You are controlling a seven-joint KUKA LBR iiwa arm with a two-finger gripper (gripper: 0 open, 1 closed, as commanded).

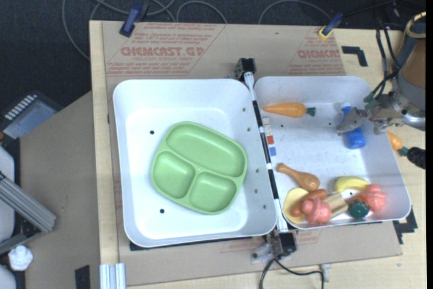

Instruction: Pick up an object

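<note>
In the right bin my gripper reaches in from the right and hangs low over a small blue object near the bin's right side. An orange carrot lies at the bin's upper left. A tan drumstick-shaped toy lies at the lower left. Along the front wall sits a pile of toy food: a yellow piece, a pink-red piece and a red piece.
The left bin holds a green divided plate. A small orange item rests at the right bin's right rim. The arm and its cables stand over the right edge. A black divider separates the bins.
</note>
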